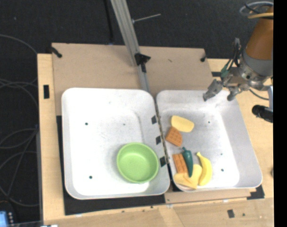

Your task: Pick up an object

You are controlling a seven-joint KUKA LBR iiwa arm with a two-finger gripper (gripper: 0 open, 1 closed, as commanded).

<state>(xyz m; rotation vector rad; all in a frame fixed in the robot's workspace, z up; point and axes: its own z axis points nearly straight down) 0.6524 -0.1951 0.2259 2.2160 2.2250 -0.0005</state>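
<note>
Camera view: gripper (221, 91) hangs open, holding nothing, over the right bin's (238, 126) far edge, toy food (182, 124) well below.

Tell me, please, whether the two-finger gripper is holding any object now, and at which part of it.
Nothing is held. The two-finger gripper is open above the far edge of the right white bin, with no object between its fingers.

The arm came in at the upper right of the frame, orange band up near the top edge with the grey wrist just below it. The gripper (222, 92) hung at the bottom of that, its 2 fingers spread apart with nothing between them, pointing down and left.
</note>
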